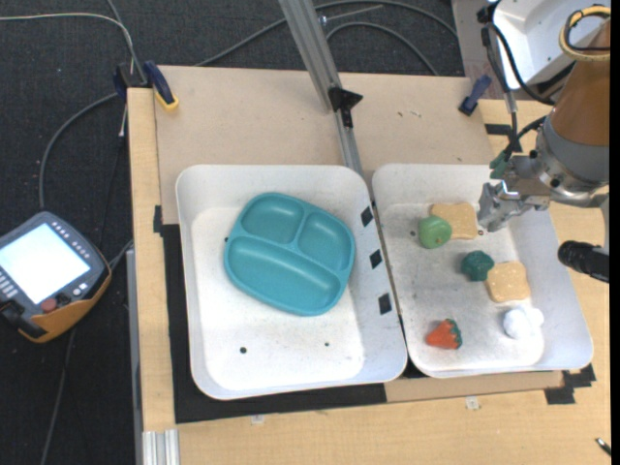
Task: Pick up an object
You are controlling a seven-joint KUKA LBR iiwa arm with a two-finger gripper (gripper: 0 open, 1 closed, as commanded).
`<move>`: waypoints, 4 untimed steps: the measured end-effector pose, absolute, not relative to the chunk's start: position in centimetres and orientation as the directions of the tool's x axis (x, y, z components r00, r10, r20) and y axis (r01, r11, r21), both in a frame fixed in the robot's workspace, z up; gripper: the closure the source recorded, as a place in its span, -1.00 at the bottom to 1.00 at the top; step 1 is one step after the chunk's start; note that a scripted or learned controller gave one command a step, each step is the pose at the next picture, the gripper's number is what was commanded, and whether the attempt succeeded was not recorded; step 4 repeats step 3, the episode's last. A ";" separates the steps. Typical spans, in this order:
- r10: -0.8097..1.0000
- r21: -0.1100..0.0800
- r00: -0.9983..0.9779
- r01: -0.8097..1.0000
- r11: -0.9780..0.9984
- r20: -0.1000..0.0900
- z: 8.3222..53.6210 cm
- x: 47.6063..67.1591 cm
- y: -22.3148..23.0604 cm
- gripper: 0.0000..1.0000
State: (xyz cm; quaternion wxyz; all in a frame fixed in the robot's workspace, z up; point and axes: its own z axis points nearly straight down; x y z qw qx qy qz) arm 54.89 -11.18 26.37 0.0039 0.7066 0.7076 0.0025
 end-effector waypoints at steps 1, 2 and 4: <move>1.000 -0.002 -0.006 1.000 0.006 0.002 24.9 55.3 -6.3 1.00; 1.000 -0.004 -0.006 1.000 0.006 0.003 23.4 55.7 -0.8 1.00; 1.000 0.002 -0.008 1.000 0.008 0.002 24.2 56.7 5.0 1.00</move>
